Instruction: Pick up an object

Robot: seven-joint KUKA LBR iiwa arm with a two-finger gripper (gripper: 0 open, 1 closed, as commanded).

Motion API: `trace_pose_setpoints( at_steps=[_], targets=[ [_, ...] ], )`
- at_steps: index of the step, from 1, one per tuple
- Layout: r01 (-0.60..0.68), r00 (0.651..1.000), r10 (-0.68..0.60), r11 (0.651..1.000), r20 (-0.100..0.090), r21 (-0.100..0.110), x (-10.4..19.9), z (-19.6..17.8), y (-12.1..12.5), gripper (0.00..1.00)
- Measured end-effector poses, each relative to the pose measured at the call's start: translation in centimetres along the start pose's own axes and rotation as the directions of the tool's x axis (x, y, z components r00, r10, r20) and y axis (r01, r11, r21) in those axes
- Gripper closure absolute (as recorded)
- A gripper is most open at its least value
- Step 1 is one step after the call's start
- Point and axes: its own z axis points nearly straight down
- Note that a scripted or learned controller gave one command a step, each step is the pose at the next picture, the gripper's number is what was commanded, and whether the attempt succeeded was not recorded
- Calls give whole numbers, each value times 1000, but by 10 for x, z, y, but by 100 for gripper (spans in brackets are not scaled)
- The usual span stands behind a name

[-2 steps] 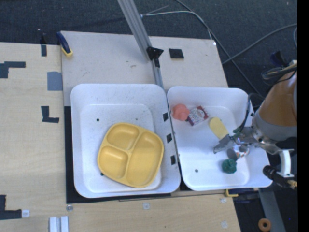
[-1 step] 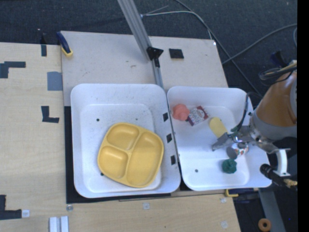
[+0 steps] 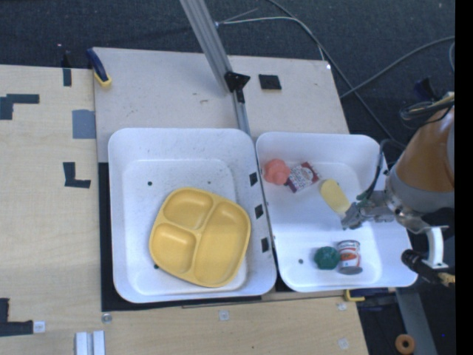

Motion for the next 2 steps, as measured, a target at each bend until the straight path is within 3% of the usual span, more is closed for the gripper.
trace_pose_setpoints(
  at_steps=[1, 2],
  targets=[
    [2, 1000, -2, 1000, -13, 19, 9, -50, 6, 100],
    [1, 1000, 0, 1000, -12, 19, 7, -92, 7, 100]
  ],
)
